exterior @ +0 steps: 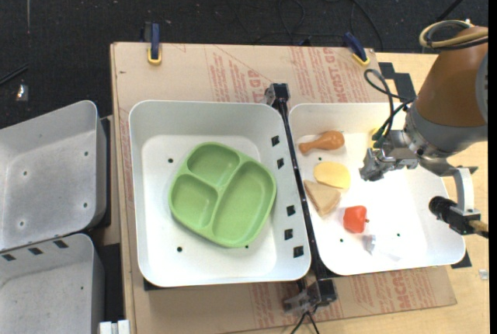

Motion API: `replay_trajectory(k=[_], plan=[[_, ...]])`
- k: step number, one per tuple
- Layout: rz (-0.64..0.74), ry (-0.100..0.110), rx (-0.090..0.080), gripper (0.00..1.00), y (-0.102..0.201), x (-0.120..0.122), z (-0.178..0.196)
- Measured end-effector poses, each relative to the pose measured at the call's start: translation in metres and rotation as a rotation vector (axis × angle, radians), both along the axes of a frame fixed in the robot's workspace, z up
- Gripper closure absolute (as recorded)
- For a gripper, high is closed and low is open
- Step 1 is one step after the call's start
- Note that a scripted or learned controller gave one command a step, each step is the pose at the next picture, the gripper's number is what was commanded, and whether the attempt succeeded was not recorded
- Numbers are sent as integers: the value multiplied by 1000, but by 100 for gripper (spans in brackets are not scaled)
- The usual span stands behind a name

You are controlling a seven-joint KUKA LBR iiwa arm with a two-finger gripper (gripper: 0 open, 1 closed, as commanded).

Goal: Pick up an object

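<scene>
The right bin [419, 247] holds a brown chicken drumstick [323, 142] at its upper left. Below the drumstick lie a yellow wedge [332, 175], a tan bread-like slice [323, 196] and a red pepper-like piece [355, 219]. My gripper [373, 168] hangs over the middle of this bin, just right of the yellow wedge and above the red piece. Its fingers point down and left, and I see nothing between them. The arm's wrist hides the bin's right part.
A green three-compartment plate [223, 193] lies in the left bin [147, 169]. A small pale scrap [368, 245] lies near the right bin's front. Black clips run along the divider [291, 169] between the bins. White panels [46, 169] stand off the bench at left.
</scene>
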State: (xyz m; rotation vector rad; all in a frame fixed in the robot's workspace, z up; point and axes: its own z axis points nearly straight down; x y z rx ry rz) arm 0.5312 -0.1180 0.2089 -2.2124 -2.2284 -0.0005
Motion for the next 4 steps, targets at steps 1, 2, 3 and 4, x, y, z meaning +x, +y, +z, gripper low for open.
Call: replay_trajectory(k=[1,2,3,4], plan=[[1,-3,0,100,55,13,14],[0,-3,-1,100,110,32,22],[-1,-2,-1,100,152,41,18],[2,-3,0,100,216,51,20]])
